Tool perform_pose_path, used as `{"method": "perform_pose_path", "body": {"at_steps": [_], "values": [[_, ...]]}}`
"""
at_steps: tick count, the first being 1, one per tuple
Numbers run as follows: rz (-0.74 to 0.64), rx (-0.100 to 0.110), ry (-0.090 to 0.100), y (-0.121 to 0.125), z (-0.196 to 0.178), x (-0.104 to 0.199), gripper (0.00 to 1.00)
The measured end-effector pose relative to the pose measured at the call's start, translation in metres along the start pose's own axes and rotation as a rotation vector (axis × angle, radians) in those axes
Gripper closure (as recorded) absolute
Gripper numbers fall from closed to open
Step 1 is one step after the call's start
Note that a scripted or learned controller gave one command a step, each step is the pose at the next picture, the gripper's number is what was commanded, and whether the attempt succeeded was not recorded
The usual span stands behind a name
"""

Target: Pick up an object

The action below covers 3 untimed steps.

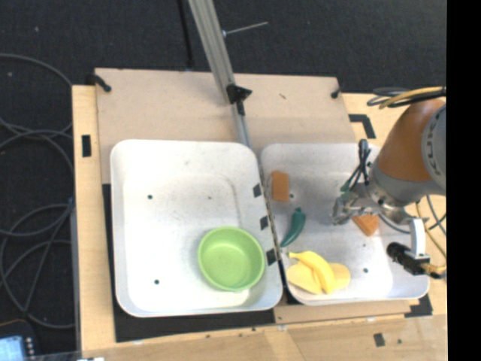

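Observation:
The right bin (pixel 316 156) holds an orange block (pixel 279 186) near its left wall. A green pepper-shaped object (pixel 294 226) lies just below the block, and a yellow banana bunch (pixel 317 272) rests at the front edge. A small orange piece (pixel 367 224) lies at the right side of this bin. My gripper (pixel 352 210) hangs low over the right bin, directly beside and partly over the small orange piece. The arm's orange band (pixel 409 145) rises behind it and hides the bin's right wall.
A green bowl (pixel 231 258) sits in the front right corner of the left bin (pixel 165 179). A metal post (pixel 218 51) slants up from between the two bins at the back. Cables hang by the wrist at the right.

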<state>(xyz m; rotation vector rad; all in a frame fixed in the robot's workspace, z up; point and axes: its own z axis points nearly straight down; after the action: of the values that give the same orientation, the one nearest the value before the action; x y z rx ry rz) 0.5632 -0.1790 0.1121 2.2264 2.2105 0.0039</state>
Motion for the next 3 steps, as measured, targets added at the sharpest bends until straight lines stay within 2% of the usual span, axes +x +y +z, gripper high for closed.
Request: {"method": "perform_pose_path", "body": {"at_steps": [3], "values": [[-0.011, -0.003, -0.001, 0.015, -0.159, 0.011, 1.00]]}}
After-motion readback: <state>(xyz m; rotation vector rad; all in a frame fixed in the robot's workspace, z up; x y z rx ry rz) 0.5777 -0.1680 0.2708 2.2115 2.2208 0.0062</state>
